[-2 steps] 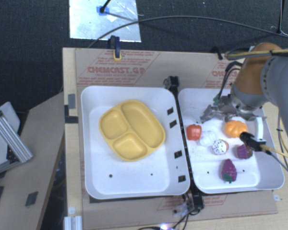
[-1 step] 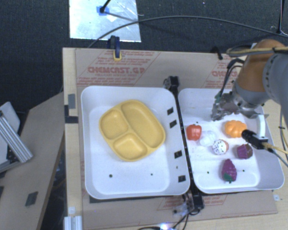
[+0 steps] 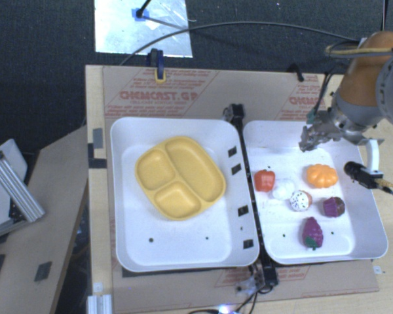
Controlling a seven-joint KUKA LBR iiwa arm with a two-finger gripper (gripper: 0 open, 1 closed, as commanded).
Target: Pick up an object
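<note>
The right bin [image 3: 354,241] holds several small toy foods: a red pepper [image 3: 264,180], an orange pumpkin [image 3: 321,175], a white speckled ball [image 3: 300,201], a clear pale piece [image 3: 283,190], a small dark purple piece [image 3: 333,207] and a magenta fruit [image 3: 312,232]. My gripper [image 3: 309,140] hangs over the bin's far part, up and a little left of the pumpkin, apart from every item. Nothing shows between its tips.
The left bin [image 3: 137,241] carries a yellow three-compartment plate [image 3: 179,176]. A black clip row [image 3: 241,188] runs along the seam between the bins. A black fitting with a cable [image 3: 361,174] sits at the right bin's right rim.
</note>
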